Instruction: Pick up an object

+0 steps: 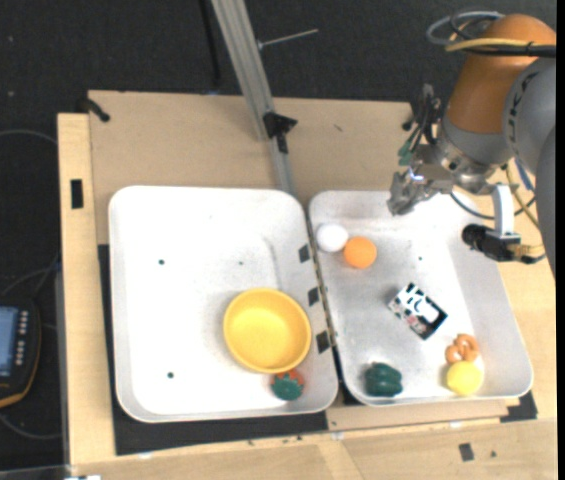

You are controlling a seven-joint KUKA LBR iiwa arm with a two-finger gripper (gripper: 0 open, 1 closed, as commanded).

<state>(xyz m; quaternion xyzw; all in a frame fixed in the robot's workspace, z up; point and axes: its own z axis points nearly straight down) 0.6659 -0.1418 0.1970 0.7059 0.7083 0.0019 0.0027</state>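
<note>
The claw (403, 196) hangs over the back edge of the right bin (482, 298), near its far left corner, with nothing between its tips; whether they are apart or together I cannot tell from this slant. The arm (487, 88) leans in from the right above it.

The task names no particular thing, so the nearest candidates matter most. The orange ball (361, 253) lies in the right bin near its left wall, with the white ball (331, 236) just beside it to the left, almost against the wall. Further forward sits a black-and-white block (418, 311), tilted, well apart from the rest. At the front edge are a green toy (383, 378), a yellow toy (463, 376) and a small orange piece (461, 347) touching the yellow one. The left bin (162, 268) holds a yellow bowl (267, 329) with a small green-and-red toy (288, 385) at its front rim.

To do this step well, I would judge 1 of 2 targets best: the orange ball (closest, but round and liable to roll) or the block, which has flat sides and open space around it. Centre above the chosen thing before descending, and align the closing line across its narrow width. Avoid the white ball: the wall crowds it. Descend straight, close low, then lift slowly.
</note>
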